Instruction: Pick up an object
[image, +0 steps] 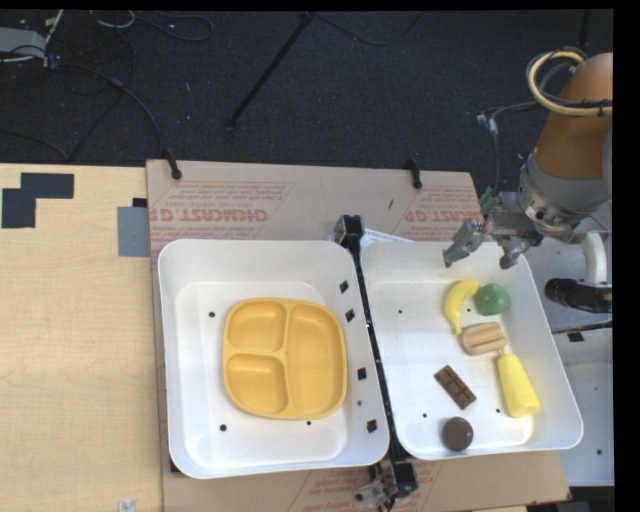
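Nearest, a round brown disc (457, 433) and a yellow corn cob (518, 385) are seen in the right white bin (420, 420), then a brown chocolate bar (455, 386), a tan bun (484, 338), a yellow banana (459, 302) and a green ball (492, 298). A yellow compartment plate (285, 358) is held by the left white bin (190, 380). Farther back, the hand (484, 250) is held above the right bin's far rim, fingers spread apart, nothing between them.

Lab: robot arm (575, 120), test bins (190, 300)
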